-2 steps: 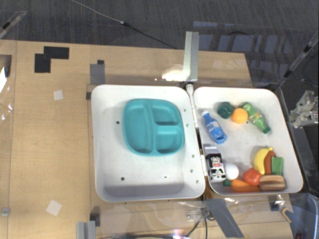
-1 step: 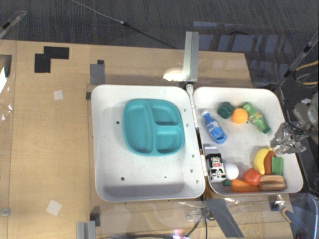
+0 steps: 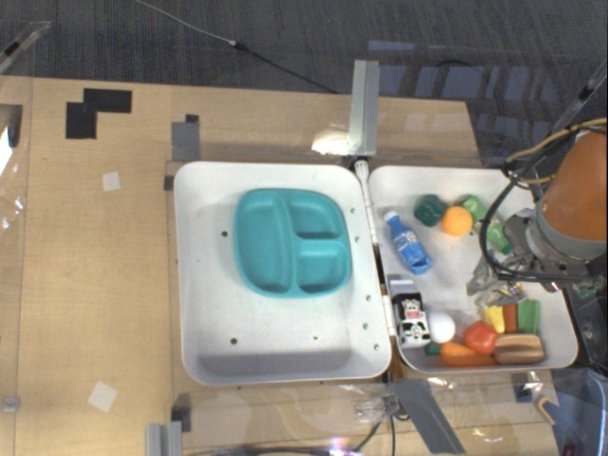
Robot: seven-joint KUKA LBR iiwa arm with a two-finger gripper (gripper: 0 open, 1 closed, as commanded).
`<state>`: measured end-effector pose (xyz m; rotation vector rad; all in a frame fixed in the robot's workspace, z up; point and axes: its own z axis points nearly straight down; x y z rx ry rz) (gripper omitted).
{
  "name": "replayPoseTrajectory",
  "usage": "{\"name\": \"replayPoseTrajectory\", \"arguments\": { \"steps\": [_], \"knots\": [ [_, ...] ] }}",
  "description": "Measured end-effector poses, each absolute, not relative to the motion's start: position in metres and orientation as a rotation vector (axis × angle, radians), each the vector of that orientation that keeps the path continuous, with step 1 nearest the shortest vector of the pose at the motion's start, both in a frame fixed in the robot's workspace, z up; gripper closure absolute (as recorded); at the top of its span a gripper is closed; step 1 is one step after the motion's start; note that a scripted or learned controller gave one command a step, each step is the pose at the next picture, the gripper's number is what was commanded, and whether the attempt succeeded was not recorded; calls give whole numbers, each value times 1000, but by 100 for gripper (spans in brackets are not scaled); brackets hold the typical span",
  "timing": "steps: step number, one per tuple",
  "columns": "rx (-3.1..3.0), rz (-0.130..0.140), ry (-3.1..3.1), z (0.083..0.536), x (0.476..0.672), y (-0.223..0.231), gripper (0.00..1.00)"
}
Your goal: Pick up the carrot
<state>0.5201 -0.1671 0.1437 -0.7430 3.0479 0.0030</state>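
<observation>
The carrot [image 3: 457,354] is an orange stick with a green end, lying along the front wall of the right bin [image 3: 380,207]. It sits between a white egg [image 3: 442,329] and a red tomato [image 3: 480,338]. My gripper [image 3: 492,285] hangs below the orange-banded wrist [image 3: 579,193] over the right side of that bin. It is up and to the right of the carrot, above a cluster of yellow, red and green toy foods [image 3: 511,315]. Nothing shows held in it.
The right bin also holds a blue bottle [image 3: 407,242], an orange ball [image 3: 457,219], dark green pieces [image 3: 429,207], a small black-and-white box [image 3: 409,316] and a hot dog bun [image 3: 519,350]. A teal divided plate [image 3: 293,242] lies in the left bin [image 3: 204,331].
</observation>
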Motion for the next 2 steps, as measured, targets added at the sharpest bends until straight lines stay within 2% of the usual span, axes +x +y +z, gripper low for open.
{"name": "replayPoseTrajectory", "arguments": {
  "steps": [1, 2],
  "knots": [
    [-602, -18, 3062, 276, 549, -205, 100],
    [-677, 9, 3070, 117, 564, -203, 100]
  ]
}}
